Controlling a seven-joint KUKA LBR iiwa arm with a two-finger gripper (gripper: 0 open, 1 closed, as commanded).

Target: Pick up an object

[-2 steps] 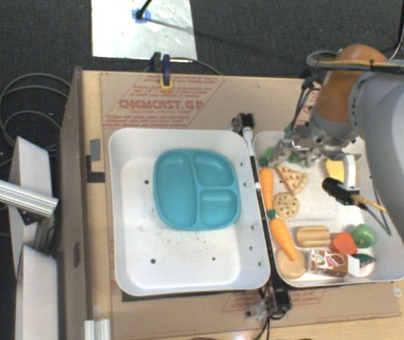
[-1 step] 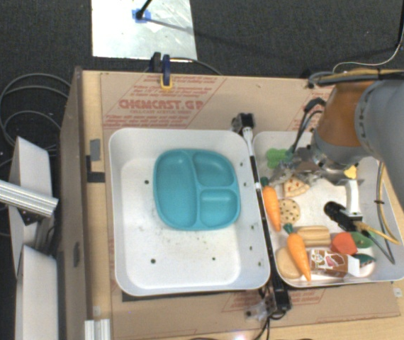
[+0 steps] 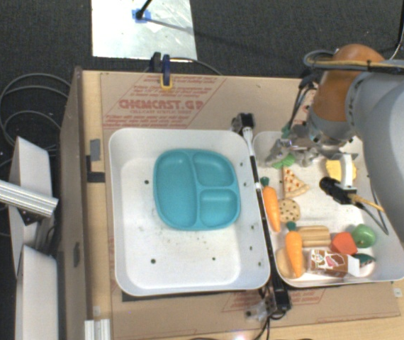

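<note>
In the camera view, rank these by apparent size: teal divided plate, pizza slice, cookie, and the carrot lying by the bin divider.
Largest to smallest:
1. teal divided plate
2. carrot
3. pizza slice and cookie: these look about alike, so no ranking between them.

Teal tray (image 3: 195, 190) in left bin (image 3: 135, 261), claw (image 3: 294, 149) over toy-food bin (image 3: 393, 261)

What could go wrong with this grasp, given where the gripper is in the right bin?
1. The gripper sits low in the right bin's far corner, close to the wall; a descent could clip the rim.
2. The toys are crowded: pizza slice, cookie and carrot lie close together, so a grasp may nudge neighbours or catch two.
3. The arm covers part of the bin, hiding whatever lies beneath.
</note>
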